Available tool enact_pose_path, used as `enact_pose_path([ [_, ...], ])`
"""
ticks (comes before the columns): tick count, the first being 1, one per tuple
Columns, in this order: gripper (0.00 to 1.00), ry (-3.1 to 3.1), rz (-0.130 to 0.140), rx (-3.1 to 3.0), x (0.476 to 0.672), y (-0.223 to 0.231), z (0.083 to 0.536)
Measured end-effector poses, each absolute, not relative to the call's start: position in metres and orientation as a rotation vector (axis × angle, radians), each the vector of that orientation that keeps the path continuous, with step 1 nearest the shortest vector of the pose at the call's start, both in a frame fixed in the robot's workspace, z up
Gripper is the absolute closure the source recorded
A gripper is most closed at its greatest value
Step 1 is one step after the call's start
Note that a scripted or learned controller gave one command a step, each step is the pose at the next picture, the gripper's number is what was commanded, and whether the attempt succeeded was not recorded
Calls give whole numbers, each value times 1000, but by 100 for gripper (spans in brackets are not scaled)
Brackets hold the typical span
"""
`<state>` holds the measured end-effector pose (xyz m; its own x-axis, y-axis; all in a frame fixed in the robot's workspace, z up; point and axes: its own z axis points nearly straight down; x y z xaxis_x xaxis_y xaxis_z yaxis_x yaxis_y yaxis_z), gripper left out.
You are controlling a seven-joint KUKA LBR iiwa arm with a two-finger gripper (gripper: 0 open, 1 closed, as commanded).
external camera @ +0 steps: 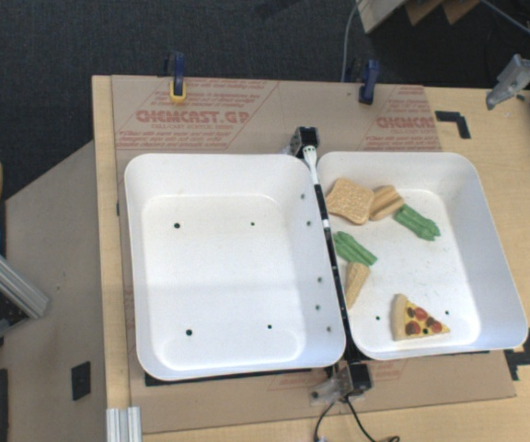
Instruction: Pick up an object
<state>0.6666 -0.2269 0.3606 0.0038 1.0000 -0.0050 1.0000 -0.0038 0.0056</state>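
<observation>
Up at the far right edge, the gripper [515,75] sits high over the bare bench, past the far corner of the right bin [486,247]. It's small and partly cut off, so I can't tell whether it's open or closed, and nothing shows in its grasp. It's well apart from every object.

Everything to pick is in that right bin. Near the far left corner lies a square tan cracker [349,200], and a smaller tan piece [386,202] is touching its right side. Just right of that pair is a green bean piece [418,221], lying at a slant. A second green piece [353,247] lies near the bin's left wall, with a tan wedge [354,282] just below it, the two touching or nearly so. Towards the near edge, on its own, is a pizza slice [418,320] with red toppings.

The left bin [145,247] sits right alongside, rims meeting in the middle. Both rest on a brown board [247,109] with red lettering, held by two blue clamps [177,66] at the far edge.
</observation>
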Motion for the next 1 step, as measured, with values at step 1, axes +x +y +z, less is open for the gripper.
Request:
enact_pose_path([
  [1,0,2218,1,2216,667,-224,371],
])
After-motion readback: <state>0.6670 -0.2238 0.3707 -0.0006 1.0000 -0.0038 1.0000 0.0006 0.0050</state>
